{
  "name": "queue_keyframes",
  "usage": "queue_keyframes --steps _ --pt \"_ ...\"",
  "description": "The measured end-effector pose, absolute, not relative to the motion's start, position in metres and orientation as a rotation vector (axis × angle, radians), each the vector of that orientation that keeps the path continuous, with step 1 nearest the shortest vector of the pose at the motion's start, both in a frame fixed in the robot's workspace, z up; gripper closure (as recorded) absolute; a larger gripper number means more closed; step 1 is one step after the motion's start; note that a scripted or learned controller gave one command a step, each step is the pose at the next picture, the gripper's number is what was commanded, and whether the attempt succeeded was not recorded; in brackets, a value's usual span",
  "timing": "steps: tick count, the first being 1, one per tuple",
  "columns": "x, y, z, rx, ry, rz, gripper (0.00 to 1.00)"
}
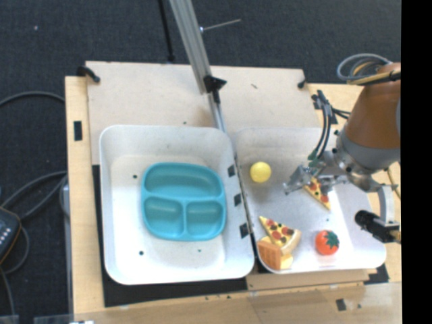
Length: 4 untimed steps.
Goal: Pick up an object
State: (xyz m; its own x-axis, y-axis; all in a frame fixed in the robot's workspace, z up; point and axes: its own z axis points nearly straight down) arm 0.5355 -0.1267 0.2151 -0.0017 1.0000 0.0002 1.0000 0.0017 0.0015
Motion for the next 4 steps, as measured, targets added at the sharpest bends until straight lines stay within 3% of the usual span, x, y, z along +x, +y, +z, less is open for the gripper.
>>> queue_keyframes --steps 1,3,4 --pt "0.536 -0.127 0.215 2.22 2.22 0.002 0.0" --pt "0.537 -0.134 0.101 2.224 2.222 -0.005 0.0" --pt "0.539 -0.136 0.115 2.227 2.212 0.003 1.0"
